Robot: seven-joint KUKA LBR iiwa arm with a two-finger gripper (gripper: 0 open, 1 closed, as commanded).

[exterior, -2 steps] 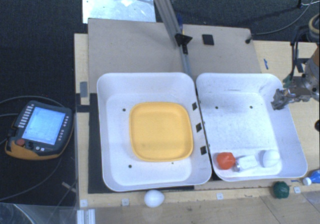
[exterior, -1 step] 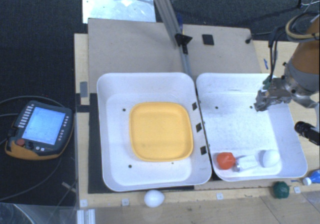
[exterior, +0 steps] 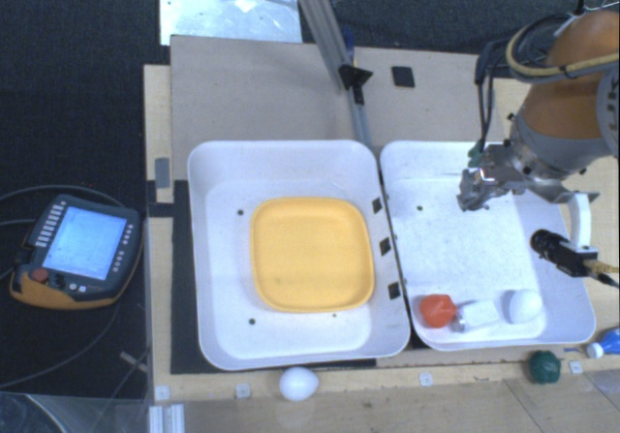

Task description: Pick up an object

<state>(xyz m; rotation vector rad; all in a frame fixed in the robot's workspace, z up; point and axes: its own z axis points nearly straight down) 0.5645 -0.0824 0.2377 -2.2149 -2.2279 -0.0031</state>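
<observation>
- Candidates sit along near edge of right bin (exterior: 484,257): red object (exterior: 435,310), small white-grey piece (exterior: 477,315) just beside it, white ball (exterior: 523,305) a bit further right.
- Left bin (exterior: 218,257) has a yellow plate (exterior: 312,253).
- Gripper (exterior: 475,191) hangs over far part of right bin, well apart from all three.
- Finger state: cannot tell.
- Step looks like approach, nothing grasped. Next: travel toward near edge, descend on one target.

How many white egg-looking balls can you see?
2: one white ball in the right bin near its front right corner, another white ball on the bench in front of the left bin.
</observation>
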